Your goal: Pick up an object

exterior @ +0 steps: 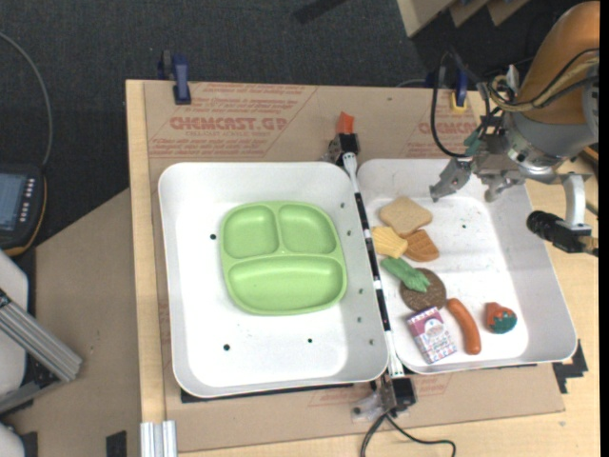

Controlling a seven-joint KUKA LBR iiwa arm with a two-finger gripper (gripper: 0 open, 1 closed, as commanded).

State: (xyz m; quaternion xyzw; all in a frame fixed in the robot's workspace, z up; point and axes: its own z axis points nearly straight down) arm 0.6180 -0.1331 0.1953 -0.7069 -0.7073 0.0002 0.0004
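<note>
Arm: the grey KUKA arm (557, 112), orange band above its wrist, reaches in from the right over the far end of the right bin (533, 284).
Claw: the claw (473, 181) hangs over the bin's upper part with its two fingers spread apart and nothing between them; one fingertip (442, 188) points down toward the bin floor near the bread.
Right bin: toy foods lie clustered along its left and near sides.
Bread: a tan slice of bread (405, 215) lies nearest the claw, apart from it.
Beside it: a yellow wedge (388, 243) and an orange piece (422, 247) touch just below the bread.
Middle: a green vegetable (407, 274) lies across a brown round patty (424, 290).
Near end: a small printed carton (431, 335) sits beside a red sausage (464, 324); a strawberry (500, 318) lies to their right, apart.
Left bin: the left bin (190, 312) carries a green three-compartment plate (282, 257).
Bench: both bins rest side by side on a brown board on the bench (247, 122).
</note>
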